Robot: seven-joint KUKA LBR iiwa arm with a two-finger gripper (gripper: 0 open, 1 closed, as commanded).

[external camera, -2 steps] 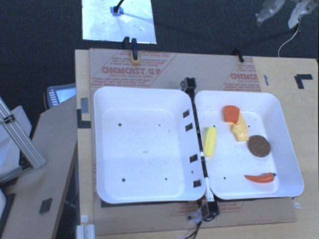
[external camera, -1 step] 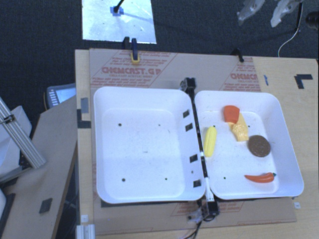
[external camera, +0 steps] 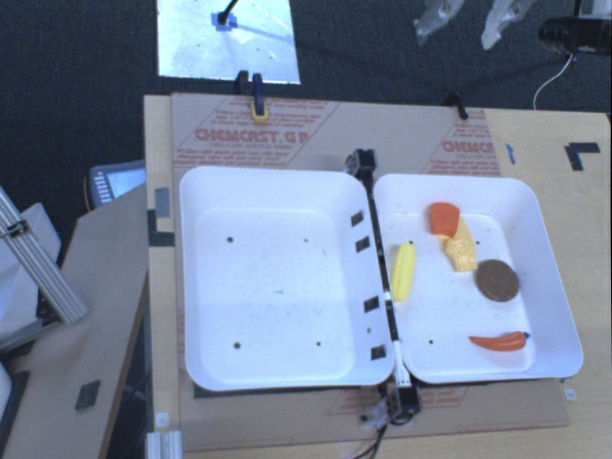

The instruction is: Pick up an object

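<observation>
The gripper (external camera: 475, 14), fingers spread and holding nothing, hangs high beyond the far rim of the right bin (external camera: 550, 242), where the yellow corn cob (external camera: 404, 271) lies lengthwise along its left wall.

**Colours on and around the two bins**

The left shallow white plastic bin (external camera: 273, 275) is plain white, speckled with a few small dark dots. The right shallow white plastic bin (external camera: 550, 285) is the same white and carries the colour: a yellow corn-shaped toy (external camera: 404, 271), an orange-red wedge-shaped piece (external camera: 443, 218), a pale yellow lumpy piece (external camera: 461, 250), a brown round disc (external camera: 497, 280) and a red-orange chili pepper toy (external camera: 497, 341) with a dark green stem. Under the bins lies a tan cardboard sheet (external camera: 316, 134) printed with faded red lettering. The tabletop (external camera: 583, 132) is light wood-coloured. The floor (external camera: 76, 65) is dark blue-black, with a silvery square metal plate (external camera: 227, 27) on it. The pale translucent gripper (external camera: 472, 19) looks whitish-grey.
</observation>
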